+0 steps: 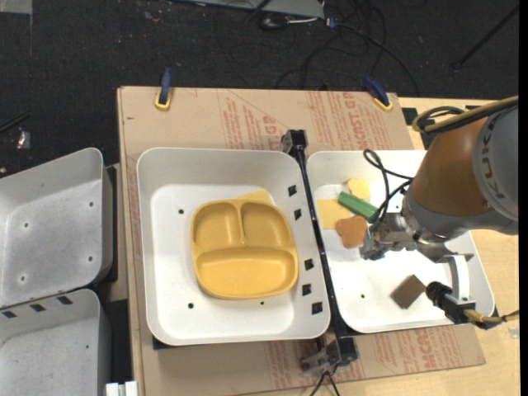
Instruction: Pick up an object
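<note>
On cardboard [247,122], red mirrored print.

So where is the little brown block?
The brown block lies in the right bin, near its front right corner, below the claw and apart from the orange piece.

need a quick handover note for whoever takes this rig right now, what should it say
Gripper: low in the right bin, by the orange piece; open or shut cannot be told.
Things: the orange piece, a green stick, yellow pieces and a brown block lie in the right bin. A yellow divided tray sits in the left bin.
Done: no lift seen.
Left: grasp one object and raise it.
</note>
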Robot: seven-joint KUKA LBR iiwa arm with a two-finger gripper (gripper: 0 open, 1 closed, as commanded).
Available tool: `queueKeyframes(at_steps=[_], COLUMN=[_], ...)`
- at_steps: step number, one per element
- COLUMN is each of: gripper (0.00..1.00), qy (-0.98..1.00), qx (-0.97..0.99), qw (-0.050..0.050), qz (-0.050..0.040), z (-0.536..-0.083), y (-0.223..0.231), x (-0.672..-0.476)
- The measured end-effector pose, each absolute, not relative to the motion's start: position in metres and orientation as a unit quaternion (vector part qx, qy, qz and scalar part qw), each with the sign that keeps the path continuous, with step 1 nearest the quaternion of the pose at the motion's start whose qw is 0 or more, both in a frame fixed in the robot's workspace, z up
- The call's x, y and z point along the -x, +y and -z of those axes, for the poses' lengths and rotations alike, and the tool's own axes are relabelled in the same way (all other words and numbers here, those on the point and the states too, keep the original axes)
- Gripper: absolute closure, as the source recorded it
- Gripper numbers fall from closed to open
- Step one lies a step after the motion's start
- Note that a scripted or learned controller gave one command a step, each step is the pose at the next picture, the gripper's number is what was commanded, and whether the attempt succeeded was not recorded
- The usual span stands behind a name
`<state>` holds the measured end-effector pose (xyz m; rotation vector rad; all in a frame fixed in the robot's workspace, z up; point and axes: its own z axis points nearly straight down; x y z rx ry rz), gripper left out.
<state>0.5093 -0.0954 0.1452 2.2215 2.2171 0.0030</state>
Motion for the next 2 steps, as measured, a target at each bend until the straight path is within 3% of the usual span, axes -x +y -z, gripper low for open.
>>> queueKeyframes(at_steps=[2], gripper=[1.0], qy=[0.708], qx=[-0.706], qw=[0.003], qz=[-0.0018], z=[-0.241], y=[-0.094], x=[-0.51])
